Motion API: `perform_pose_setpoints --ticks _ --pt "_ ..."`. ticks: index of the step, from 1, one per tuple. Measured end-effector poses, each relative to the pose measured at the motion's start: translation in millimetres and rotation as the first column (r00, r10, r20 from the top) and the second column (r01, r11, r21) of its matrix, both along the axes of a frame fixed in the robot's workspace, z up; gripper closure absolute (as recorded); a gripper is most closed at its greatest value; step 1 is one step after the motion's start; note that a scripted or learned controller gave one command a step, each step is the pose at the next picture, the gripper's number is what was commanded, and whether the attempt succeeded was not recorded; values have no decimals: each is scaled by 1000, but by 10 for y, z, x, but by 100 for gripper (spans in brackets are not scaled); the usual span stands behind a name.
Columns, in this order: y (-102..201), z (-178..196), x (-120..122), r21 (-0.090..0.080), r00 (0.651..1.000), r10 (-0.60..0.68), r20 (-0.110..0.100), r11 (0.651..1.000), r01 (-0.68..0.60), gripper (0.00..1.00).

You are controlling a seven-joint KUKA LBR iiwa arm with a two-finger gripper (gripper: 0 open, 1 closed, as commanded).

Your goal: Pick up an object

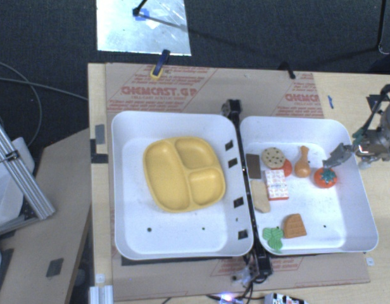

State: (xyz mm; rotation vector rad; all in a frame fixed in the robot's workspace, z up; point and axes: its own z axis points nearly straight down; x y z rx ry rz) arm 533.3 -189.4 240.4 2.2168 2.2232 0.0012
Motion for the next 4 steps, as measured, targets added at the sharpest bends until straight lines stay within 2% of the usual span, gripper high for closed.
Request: perform_pose_setpoints --ticks 1,2,3,4 --pt "-180 -1044 -423 3 1000 -5 -9 1000 5 0" --pt "1060 -1352 -54 4 1000 12 0 1000 -12 0" --pt "1709 -510 321 2 1000 9 8 1000 -9 0" --pt "2128 212 58 3 1000 6 5 1000 -6 0"
